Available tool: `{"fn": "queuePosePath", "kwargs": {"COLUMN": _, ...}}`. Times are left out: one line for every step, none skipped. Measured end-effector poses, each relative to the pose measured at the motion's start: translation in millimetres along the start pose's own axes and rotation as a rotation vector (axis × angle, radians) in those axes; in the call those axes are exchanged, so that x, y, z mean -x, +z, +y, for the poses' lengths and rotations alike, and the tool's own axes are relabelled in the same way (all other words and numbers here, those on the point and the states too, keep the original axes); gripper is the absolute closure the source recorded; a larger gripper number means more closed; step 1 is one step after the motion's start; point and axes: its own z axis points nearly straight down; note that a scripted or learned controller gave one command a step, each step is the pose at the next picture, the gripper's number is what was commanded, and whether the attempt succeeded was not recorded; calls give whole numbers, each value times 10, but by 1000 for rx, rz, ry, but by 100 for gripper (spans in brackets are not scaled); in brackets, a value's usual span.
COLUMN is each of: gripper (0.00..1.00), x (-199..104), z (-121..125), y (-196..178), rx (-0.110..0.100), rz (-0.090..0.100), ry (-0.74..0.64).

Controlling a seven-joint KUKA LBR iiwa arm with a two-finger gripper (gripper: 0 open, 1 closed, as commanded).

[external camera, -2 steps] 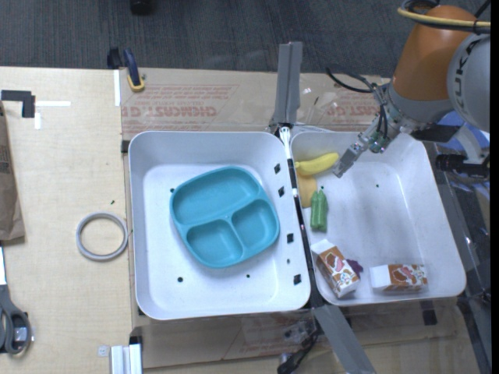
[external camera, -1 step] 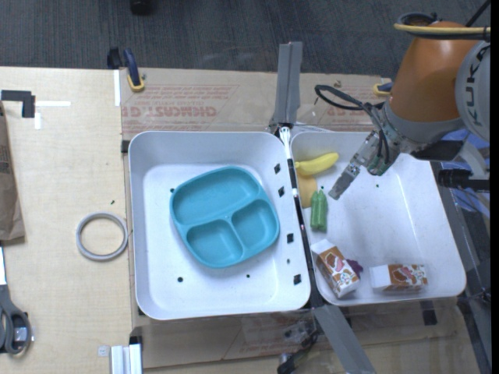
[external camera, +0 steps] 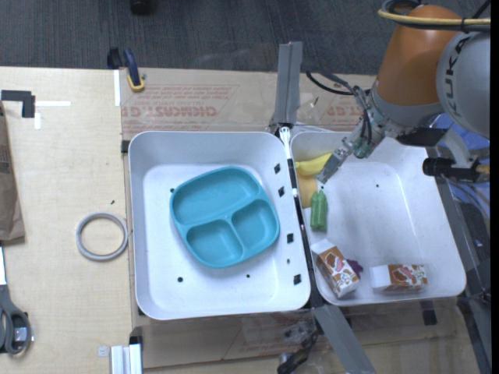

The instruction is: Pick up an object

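Observation:
My gripper (external camera: 330, 167) hangs over the back left corner of the right bin (external camera: 405, 201), reaching down and to the left from the orange-banded wrist. Its tip is just right of a yellow banana-like object (external camera: 306, 167) that lies against the bin's left wall. A small green object (external camera: 318, 209) lies just below the tip, along the same wall. Two small brown-and-white cartons sit near the bin's front edge, one (external camera: 337, 271) at the left and one (external camera: 399, 276) to its right. Nothing shows in the gripper.
The left bin (external camera: 148, 232) holds a blue divided plate (external camera: 224, 216). A grey ring (external camera: 102, 235) lies on the wooden bench to the left, with scissors (external camera: 12, 326) near the front left corner. An upright metal post (external camera: 288, 84) stands behind the divider between the bins.

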Motion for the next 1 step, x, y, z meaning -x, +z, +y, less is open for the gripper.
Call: {"fn": "queuePosePath", "kwargs": {"gripper": 0, "x": 434, "z": -160, "y": 994, "rx": 0, "rz": 0, "ry": 141}}
